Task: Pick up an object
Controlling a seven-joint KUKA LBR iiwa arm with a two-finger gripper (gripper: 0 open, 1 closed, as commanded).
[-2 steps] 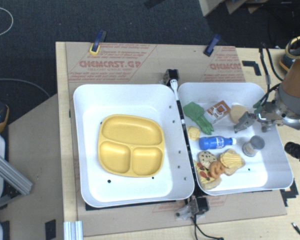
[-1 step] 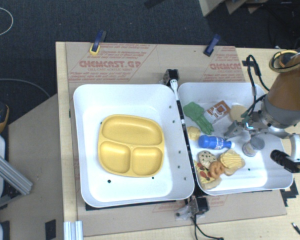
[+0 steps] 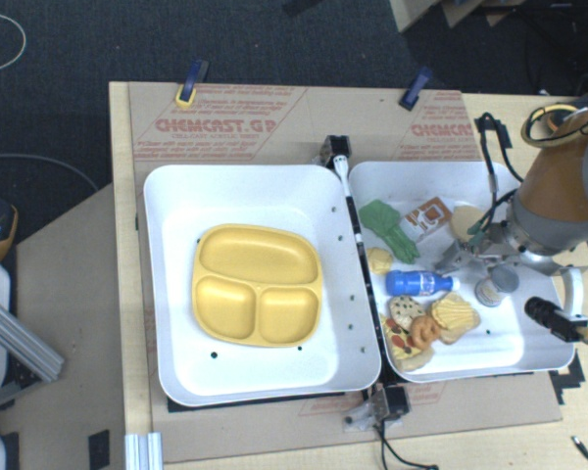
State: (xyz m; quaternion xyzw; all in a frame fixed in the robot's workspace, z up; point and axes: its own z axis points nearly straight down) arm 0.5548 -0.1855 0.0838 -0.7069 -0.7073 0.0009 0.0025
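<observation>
The right bin (image 3: 505, 346) holds several small things. Among them are a green piece (image 3: 390, 225), a small brown and white box (image 3: 429, 215), a blue bottle (image 3: 418, 283) lying on its side, a pale round piece (image 3: 465, 219), and a cluster of toy snacks (image 3: 429, 323) near the front. My gripper (image 3: 467, 255) reaches in from the right, low over the bin's middle. It sits just right of and above the blue bottle's cap end. Nothing shows as held.
The left bin (image 3: 176, 262) contains a yellow divided plate (image 3: 258, 284). The arm's grey body with its orange band (image 3: 559, 179) stands over the right bin's right side. Cables (image 3: 490, 150) hang beside it. Clamps (image 3: 188, 84) sit on the cardboard at the back.
</observation>
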